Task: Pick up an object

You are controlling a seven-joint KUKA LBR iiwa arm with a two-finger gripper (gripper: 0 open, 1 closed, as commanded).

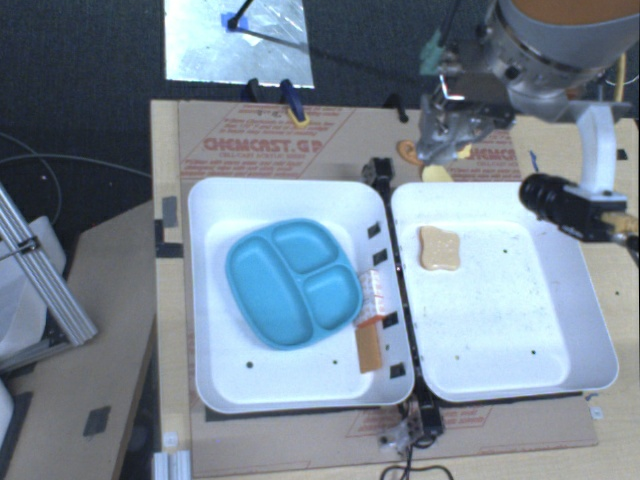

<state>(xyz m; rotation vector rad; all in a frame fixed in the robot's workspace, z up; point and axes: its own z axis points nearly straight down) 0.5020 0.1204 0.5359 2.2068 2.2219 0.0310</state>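
Since the gripper hangs beyond the right bin's far rim (fingers, can't tell), it could descend missing the toast slice.

The right bin lay mostly bare, with wide white floor open across its lower and right parts; only a tan toast-shaped piece sat near its upper left. The left bin was crowded: a blue divided plate filled its middle, and a brown bar lay just beside the plate against the right wall. The arm loomed over the upper right of the frame.
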